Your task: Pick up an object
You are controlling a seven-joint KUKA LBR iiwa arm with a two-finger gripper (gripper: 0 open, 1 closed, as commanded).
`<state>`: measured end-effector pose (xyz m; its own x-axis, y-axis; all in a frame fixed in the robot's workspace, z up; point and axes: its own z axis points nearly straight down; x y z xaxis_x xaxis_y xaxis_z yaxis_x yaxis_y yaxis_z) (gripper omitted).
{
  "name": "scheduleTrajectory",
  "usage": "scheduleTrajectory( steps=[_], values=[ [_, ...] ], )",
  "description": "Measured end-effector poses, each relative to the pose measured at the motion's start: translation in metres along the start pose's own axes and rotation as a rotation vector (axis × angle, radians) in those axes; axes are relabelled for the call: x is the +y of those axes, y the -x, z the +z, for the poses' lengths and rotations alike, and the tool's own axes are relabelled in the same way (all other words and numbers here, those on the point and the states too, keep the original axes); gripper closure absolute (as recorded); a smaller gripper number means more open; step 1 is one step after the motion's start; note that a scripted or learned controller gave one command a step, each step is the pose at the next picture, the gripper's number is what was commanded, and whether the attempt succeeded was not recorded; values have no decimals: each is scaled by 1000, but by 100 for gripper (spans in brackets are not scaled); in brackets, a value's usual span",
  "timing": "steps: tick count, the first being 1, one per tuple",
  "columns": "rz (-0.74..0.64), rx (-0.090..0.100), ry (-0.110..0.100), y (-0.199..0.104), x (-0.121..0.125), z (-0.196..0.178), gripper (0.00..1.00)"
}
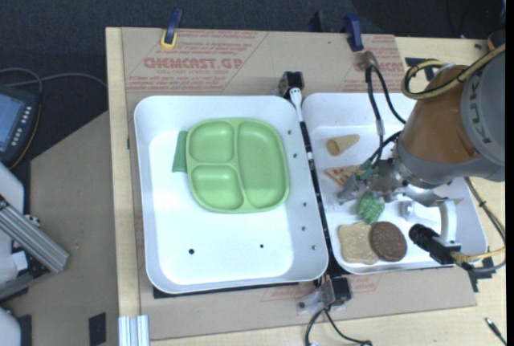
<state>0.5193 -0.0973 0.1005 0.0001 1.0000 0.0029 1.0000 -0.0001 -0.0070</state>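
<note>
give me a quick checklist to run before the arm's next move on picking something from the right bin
1. Hand is over the right bin: ok.
2. Objects are available there: tan wedge, green piece, tan slab, brown disc: ok.
3. Something is between the fingers: cannot tell, the wrist hides them.
4. Hand is lined up on one object: cannot tell; it sits between the striped piece and the green piece.
5. Targets are separated: not ok, the brown disc overlaps the tan slab, and the green piece lies close by.
6. Green divided plate is out of the way in the left bin: ok.
</note>
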Motion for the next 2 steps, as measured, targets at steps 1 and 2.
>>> scheduleTrajectory(
  steps=[1, 2],
  values=[
    [0, -1, 2, -1, -1, 17, 0],
    [2, -2, 6, 0, 0, 6, 100]
  ],
)
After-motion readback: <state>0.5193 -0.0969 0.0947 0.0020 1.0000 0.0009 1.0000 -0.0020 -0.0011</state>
